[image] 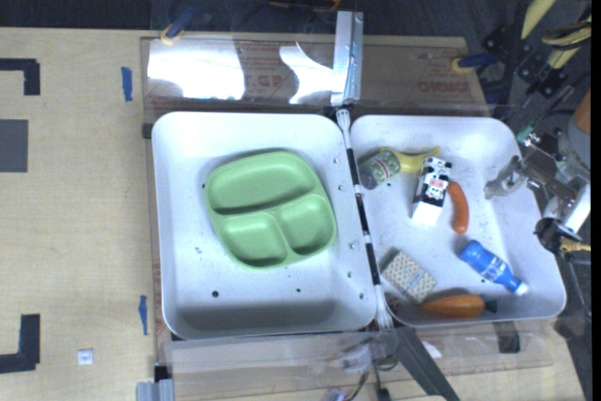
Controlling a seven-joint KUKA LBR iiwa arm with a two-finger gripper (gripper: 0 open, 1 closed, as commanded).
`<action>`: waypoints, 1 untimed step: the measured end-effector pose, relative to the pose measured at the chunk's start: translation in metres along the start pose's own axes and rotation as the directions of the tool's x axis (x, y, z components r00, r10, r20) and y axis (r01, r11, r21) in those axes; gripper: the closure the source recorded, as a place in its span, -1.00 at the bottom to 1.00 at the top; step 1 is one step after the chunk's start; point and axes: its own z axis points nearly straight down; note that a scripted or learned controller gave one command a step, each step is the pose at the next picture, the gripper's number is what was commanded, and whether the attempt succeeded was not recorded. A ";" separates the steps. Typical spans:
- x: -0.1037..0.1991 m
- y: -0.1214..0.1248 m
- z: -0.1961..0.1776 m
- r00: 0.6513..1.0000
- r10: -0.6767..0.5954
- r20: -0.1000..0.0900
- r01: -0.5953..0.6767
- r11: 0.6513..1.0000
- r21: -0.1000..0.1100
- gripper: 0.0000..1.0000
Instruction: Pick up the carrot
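The carrot [453, 304] is lying flat along the lower edge of the right bin [479, 138], at the lower right of the frame. Just left of it a patterned sponge [408, 275] is resting, and up and to its right a blue bottle [491, 266] is lying on its side. Higher in the frame a sausage [459, 207] is sitting beside a small white carton [430, 191] (printed black). The gripper [512, 180] is hovering at the bin's right rim; its opening cannot be made out. The left bin [178, 230] is holding a green divided plate [270, 207].
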 end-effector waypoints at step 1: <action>-0.001 -0.041 0.076 0.866 0.500 0.002 -0.500 0.866 0.005 -1.00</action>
